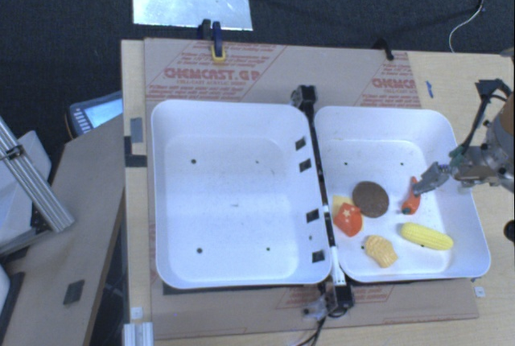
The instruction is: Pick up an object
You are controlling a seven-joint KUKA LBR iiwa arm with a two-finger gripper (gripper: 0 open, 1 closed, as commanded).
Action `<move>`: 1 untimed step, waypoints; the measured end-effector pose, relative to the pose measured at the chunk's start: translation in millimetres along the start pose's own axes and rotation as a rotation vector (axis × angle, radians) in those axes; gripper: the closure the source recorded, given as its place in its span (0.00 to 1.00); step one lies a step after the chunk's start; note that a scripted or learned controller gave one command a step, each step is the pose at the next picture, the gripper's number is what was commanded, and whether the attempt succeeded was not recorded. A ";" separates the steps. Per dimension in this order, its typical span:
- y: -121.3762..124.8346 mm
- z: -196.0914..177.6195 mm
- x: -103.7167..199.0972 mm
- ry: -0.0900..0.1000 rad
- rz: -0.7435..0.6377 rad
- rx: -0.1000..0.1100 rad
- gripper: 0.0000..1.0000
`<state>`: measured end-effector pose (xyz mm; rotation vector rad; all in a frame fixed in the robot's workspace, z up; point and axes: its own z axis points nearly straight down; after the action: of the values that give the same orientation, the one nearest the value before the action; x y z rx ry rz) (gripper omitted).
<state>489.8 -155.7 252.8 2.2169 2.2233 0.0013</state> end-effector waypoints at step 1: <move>23.6 -82.7 -54.5 -0.007 0.004 -0.011 0.00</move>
<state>513.4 -210.1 335.5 2.2128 2.2101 0.0057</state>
